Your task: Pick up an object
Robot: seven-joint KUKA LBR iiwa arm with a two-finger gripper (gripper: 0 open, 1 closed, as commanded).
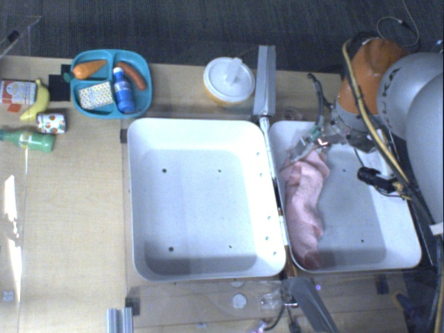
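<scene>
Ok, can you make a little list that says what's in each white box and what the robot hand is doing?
left bin: nothing seen inside
right bin: pink cloth, lying along its left wall
gripper: at the cloth's top end, far side of the right bin
arm: reaches in from the right
outside the bins: blue tray of toy food, white lidded cup

Two white bins (201, 137) are counted on the desk (69, 214), one pink cloth (305, 200), one blue divided tray (111, 83), and one lidded cup (229, 80).

Robot lab: bench (69, 207), paired white bins (201, 193), toy props (111, 83)
</scene>
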